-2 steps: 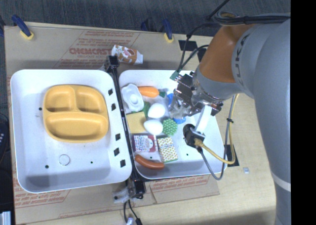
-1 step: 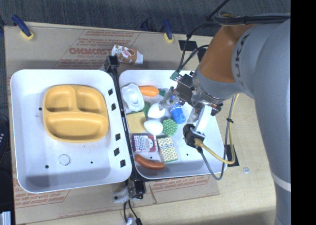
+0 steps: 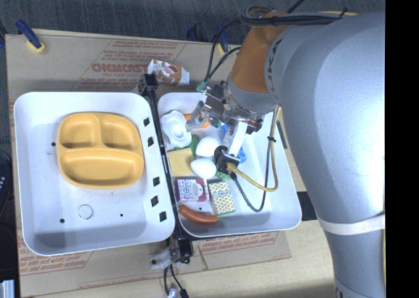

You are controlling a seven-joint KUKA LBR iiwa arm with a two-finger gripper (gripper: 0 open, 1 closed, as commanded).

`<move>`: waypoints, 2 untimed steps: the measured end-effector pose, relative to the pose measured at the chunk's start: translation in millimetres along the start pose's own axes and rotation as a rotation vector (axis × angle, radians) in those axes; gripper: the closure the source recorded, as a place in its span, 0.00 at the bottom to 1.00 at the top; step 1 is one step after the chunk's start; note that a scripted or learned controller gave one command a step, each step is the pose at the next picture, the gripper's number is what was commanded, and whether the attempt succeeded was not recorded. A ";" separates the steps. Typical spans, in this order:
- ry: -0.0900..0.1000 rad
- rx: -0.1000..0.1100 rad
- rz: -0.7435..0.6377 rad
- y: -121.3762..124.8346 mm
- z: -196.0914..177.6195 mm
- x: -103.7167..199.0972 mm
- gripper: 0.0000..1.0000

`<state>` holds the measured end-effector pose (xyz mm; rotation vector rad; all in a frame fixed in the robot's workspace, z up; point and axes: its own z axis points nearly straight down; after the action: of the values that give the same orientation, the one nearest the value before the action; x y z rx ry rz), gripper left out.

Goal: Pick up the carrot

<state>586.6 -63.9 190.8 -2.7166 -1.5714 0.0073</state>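
The carrot [image 3: 194,120] lies just left of the gripper [image 3: 219,112] in the upper middle, mostly hidden; I cannot tell its jaw state or the carrot's long axis.

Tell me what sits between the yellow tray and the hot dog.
In the camera view, the bins' black divider and a red-printed packet lie between the yellow tray and the hot dog.

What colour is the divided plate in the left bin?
The divided plate is a yellowish tan all over, with no pattern, seen plainly in the camera view.
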 end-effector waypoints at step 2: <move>0.000 0.012 0.160 70.7 97.3 -4.7 0.00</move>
<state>645.0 -103.2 93.1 -2.8248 -1.3445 0.0161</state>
